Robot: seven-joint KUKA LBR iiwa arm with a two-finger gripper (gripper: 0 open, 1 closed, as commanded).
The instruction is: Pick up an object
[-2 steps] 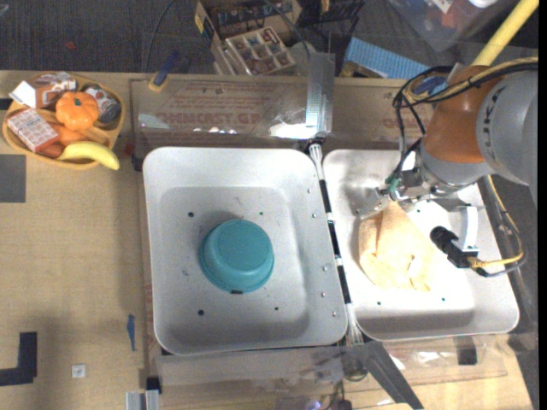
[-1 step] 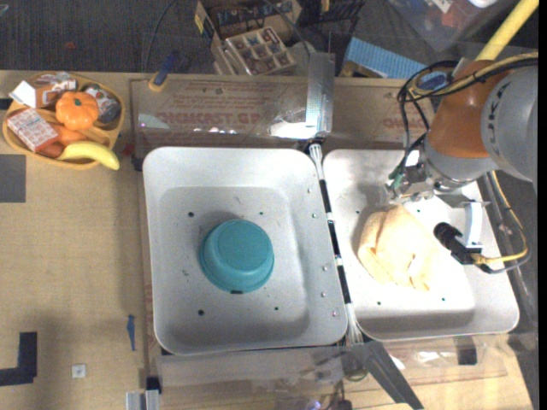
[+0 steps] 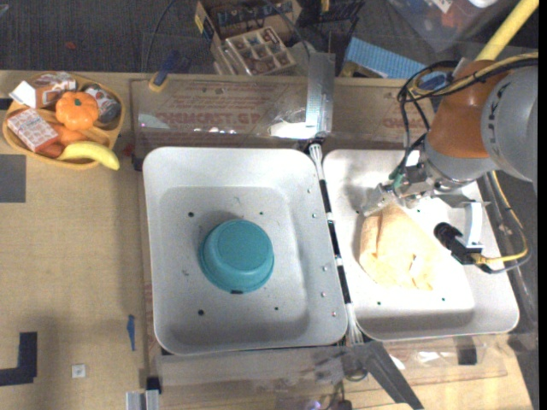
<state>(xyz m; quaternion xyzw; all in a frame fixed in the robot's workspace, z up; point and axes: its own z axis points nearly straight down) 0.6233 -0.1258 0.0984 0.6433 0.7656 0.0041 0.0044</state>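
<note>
Grey arm (image 3: 513, 126), orange band (image 3: 461, 126), black cables (image 3: 504, 229)

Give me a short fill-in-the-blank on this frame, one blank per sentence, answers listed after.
1. The teal bowl lies upside down in the ____ bin.
2. The tan cloth-like object lies in the ____ bin.
3. The gripper is over the ____ bin.
4. The banana in the basket is coloured ____.

Answers: left; right; right; yellow

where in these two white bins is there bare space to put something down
Left bin: the teal bowl sits near the middle, so bare floor rings it, widest along the far wall and left wall. Right bin: crowded, with the tan cloth-like lump and the gripper just above it; only the near strip is bare.
</note>
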